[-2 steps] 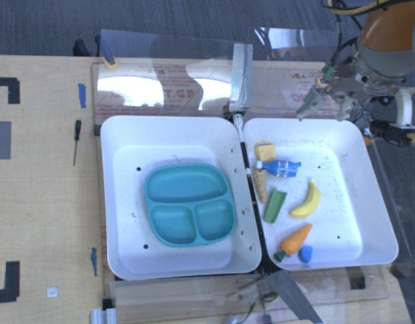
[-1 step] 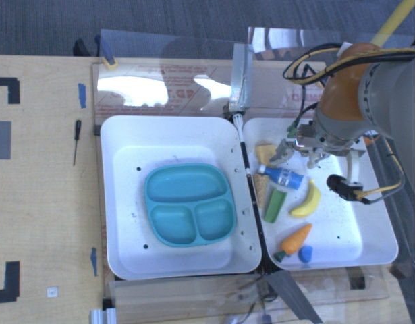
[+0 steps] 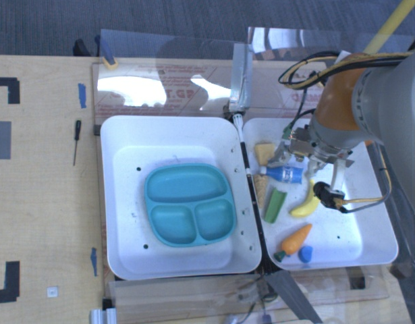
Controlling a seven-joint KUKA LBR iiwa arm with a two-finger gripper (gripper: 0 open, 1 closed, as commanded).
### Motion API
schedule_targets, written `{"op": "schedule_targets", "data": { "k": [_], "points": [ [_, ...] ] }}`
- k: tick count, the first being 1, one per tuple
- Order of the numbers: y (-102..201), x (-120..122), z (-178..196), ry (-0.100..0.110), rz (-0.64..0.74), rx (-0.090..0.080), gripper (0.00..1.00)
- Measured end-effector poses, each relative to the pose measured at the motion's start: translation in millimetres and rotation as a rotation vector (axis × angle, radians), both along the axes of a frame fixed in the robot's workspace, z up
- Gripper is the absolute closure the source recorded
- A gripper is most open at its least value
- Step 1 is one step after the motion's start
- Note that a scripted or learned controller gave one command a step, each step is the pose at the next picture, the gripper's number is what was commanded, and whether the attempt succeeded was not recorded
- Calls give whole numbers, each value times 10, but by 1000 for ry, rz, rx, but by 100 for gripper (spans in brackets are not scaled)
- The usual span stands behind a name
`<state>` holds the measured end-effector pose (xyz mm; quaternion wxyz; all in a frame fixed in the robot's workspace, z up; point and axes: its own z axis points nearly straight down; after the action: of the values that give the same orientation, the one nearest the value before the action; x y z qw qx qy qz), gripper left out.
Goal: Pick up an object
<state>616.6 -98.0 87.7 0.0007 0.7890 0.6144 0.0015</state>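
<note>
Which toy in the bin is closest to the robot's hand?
The blue bottle. It lies right under the hand, while the banana, green block and carrot lie farther toward the bin's near edge.

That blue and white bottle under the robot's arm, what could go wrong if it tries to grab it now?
1. The small blue and white plastic bottle lies in a crowd: a green block and a yellow banana sit close by, so the gripper might nudge or catch those instead.
2. The bottle lies near the right white bin's inner wall, so a push could wedge it there.
</note>
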Motion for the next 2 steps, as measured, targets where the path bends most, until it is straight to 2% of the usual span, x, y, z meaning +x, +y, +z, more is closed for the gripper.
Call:
{"op": "schedule_targets", "data": {
  "k": [1,2],
  "points": [
    [1,20,125,-6,-1,0,100],
    [1,15,112,-4,-2,1,0]
  ]
}}
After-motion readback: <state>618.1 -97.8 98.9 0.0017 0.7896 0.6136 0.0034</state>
